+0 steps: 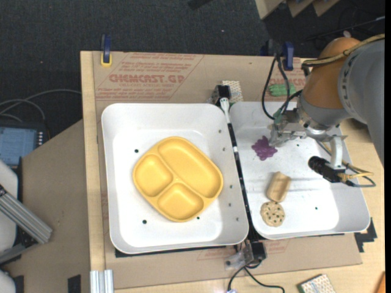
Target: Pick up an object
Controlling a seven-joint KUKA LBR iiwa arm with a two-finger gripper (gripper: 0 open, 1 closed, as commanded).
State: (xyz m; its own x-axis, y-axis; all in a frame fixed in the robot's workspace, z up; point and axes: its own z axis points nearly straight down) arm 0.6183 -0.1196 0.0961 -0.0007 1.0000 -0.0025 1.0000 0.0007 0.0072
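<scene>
In the right bin (348,215), a small purple object (264,148) lies near the left wall toward the back. A tan cylinder-shaped piece (278,186) rests in the middle of that bin, and a round cookie with dark chips (272,213) lies just in front of it. My gripper (283,129) hangs low over the back of the right bin, just up and to the right of the purple object. I see nothing held in it.
The left bin (116,163) holds a yellow three-compartment plate (177,177). A green item (278,90) lies on the bench behind the right bin. The arm (333,84) covers the right bin's back right corner. Clamps (107,57) stand on the bench's back edge.
</scene>
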